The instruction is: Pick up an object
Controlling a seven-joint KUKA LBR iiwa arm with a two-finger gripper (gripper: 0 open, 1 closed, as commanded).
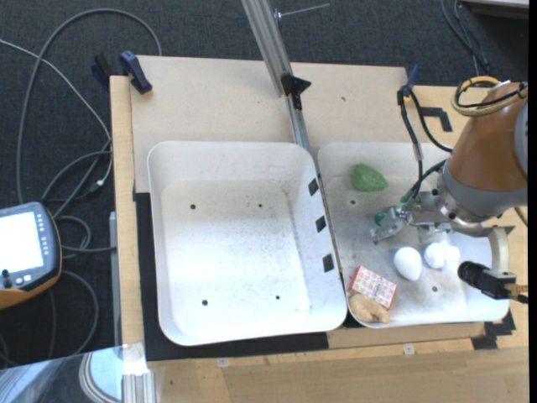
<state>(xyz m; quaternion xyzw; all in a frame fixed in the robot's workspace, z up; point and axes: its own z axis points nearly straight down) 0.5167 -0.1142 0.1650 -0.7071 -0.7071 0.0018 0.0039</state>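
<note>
We are looking down on two white bins side by side on a bench. The left bin (226,242) has only little dark specks in it. The right bin (394,162) has all the things we could pick. There is a green lump (368,178) near the back, well apart from the rest. There is a white egg shape (408,263) in the middle, and a second white round thing (437,254) just beside it. At the front edge lies a red and white packet (373,285), and a tan lump (367,311) touches it from below. Our arm (491,154) reaches in from the right, and the gripper (393,222) hangs low over the bin between the green lump and the white egg shape. We cannot tell how wide the fingers are, because they are small and mixed up with wires. We see nothing between them. So we think the job is only begun: the arm is over the right bin, but every thing lies on the bin floor. We think we have yet to close on one thing and lift it.
</note>
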